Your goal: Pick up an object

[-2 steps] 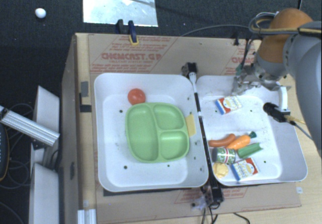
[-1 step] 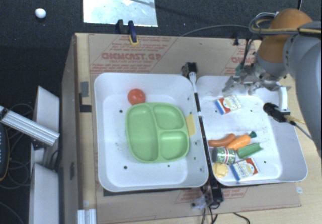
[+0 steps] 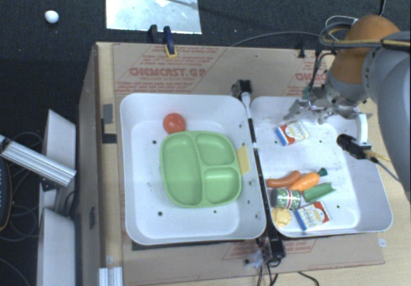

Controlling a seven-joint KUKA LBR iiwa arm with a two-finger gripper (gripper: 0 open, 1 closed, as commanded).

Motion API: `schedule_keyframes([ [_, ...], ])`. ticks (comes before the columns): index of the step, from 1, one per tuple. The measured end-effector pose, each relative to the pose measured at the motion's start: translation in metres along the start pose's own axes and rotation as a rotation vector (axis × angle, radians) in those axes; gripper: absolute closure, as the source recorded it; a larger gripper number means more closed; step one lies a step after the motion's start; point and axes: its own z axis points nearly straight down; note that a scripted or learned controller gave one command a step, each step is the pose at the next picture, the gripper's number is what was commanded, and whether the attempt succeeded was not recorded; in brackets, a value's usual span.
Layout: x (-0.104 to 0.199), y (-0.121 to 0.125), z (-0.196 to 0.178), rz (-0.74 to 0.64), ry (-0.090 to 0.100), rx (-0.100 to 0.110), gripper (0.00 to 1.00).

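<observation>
Fingers (image 3: 307, 108) of the gripper (image 3: 314, 110): we cannot tell whether spread or closed, nothing seen between them. We log a small packet (image 3: 293, 132) just at its seven o'clock, in the right bin (image 3: 376, 198).

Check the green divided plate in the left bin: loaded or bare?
Bare. All three compartments of the green divided plate show plain green; the red ball lies beside it on the left bin floor.

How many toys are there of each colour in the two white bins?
Red: 1, the tomato
Green: 3, the divided plate, the can, the green piece
Orange: 2, the carrot, the sausage
Yellow: 1, the yellow lump
White and red: 2, one packet, another packet
Total: 9
</observation>
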Motion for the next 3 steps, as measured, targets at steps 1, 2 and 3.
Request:
schedule_keyframes([
  [1, 0.0, 0.002, -0.012, -0.004, -0.002, -0.006, 1.0],
  [2, 0.0, 0.002, -0.012, -0.005, -0.001, -0.005, 0.0],
  [3, -0.016, -0.004, 0.005, 0.002, -0.001, 0.01, 0.0],
])
